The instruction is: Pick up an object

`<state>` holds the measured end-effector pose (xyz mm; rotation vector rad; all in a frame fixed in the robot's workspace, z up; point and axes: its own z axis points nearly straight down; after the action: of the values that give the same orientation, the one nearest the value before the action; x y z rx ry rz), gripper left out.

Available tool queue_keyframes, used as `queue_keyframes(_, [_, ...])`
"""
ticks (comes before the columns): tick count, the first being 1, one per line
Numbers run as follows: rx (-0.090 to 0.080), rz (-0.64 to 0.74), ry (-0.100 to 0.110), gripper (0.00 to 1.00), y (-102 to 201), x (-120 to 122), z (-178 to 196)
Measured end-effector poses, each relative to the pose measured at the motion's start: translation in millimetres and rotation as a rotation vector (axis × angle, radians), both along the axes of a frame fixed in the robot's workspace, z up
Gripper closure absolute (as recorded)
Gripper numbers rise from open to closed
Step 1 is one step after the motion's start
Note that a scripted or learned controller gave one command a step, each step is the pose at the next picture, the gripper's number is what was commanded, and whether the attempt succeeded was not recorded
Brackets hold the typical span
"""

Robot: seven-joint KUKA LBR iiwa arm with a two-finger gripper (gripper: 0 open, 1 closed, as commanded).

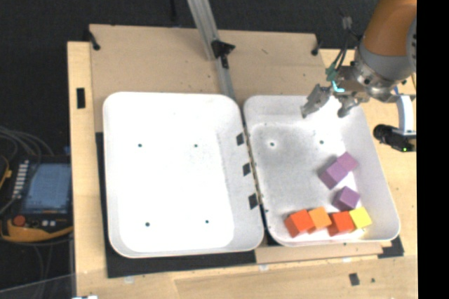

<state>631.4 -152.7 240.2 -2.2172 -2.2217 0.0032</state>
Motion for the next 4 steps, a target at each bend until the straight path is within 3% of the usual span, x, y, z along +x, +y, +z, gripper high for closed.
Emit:
queue_keyframes(1, [-0.002,0.002,-0.004,0.0,-0.2,0.8,2.8])
queue_keyframes(2, [-0.002,-0.003,0.001,0.0,-3.9,-3.2,-59.5])
queue_keyframes(4, [-0.004,-0.005,-0.005,0.0,0.0,-0.7,-143.4])
